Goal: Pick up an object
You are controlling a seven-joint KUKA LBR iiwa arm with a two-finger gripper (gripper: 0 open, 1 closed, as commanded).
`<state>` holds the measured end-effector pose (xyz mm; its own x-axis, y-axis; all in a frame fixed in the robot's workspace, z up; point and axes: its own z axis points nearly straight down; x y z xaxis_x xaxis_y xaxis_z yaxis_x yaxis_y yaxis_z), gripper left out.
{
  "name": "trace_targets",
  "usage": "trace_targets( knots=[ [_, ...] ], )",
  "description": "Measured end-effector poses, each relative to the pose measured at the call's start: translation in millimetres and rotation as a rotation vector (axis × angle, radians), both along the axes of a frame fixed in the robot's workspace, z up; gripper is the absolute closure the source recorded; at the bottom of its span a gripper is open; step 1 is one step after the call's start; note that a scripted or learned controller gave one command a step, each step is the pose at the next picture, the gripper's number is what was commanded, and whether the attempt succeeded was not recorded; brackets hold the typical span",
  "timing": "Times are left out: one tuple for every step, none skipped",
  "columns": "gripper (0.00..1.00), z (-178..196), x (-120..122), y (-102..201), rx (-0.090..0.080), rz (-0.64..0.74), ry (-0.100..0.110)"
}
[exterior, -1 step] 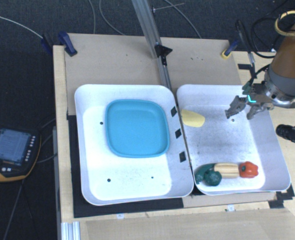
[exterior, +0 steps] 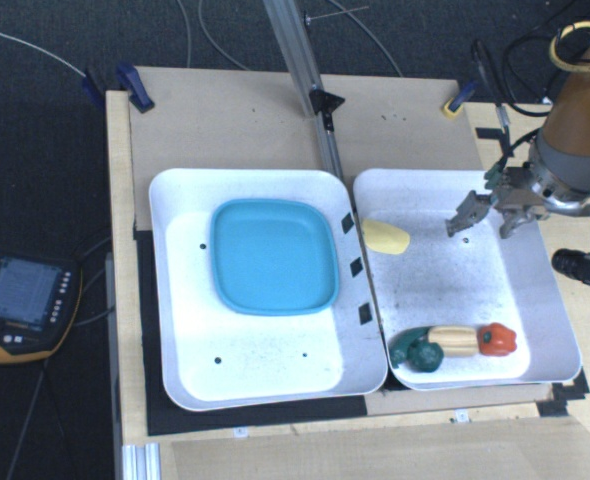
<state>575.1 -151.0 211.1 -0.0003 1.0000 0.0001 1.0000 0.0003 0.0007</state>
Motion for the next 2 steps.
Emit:
trace_targets(
  knots=[
    [0.00, -60.8, 3.2, 4.7, 0.001, 0.000, 0.005],
    [0.00, -113.3, 2.0, 5.1, 0.001, 0.000, 0.005]
  ],
)
